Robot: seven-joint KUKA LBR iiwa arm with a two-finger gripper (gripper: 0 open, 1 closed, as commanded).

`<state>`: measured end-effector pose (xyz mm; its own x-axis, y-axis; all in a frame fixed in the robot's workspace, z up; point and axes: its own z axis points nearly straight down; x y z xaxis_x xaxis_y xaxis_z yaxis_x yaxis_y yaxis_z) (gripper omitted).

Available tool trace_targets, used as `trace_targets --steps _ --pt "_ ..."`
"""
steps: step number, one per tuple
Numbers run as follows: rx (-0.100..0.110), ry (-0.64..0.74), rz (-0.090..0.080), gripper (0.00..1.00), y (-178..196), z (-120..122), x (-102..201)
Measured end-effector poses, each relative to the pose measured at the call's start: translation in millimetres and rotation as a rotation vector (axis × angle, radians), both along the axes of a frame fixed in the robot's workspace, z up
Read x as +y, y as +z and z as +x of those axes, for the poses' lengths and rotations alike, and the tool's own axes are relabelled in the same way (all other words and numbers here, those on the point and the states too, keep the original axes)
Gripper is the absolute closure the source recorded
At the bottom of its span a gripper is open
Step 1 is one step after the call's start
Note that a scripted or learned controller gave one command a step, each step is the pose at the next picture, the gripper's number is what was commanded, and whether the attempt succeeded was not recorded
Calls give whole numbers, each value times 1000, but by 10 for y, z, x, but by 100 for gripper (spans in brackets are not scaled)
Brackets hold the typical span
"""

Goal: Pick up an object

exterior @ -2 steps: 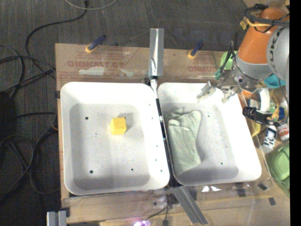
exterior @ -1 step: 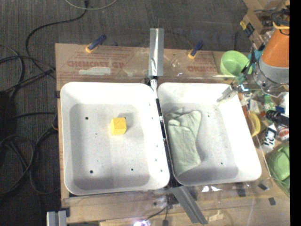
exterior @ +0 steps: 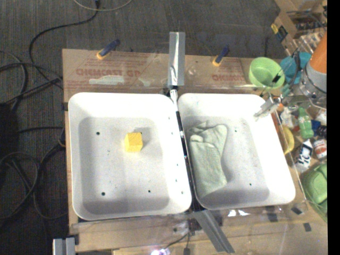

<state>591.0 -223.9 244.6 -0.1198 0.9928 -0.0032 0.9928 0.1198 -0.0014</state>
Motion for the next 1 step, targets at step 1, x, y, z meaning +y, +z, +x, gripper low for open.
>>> trace_targets --steps 1 --pt "3 -62 4 0 -1283 354 693"
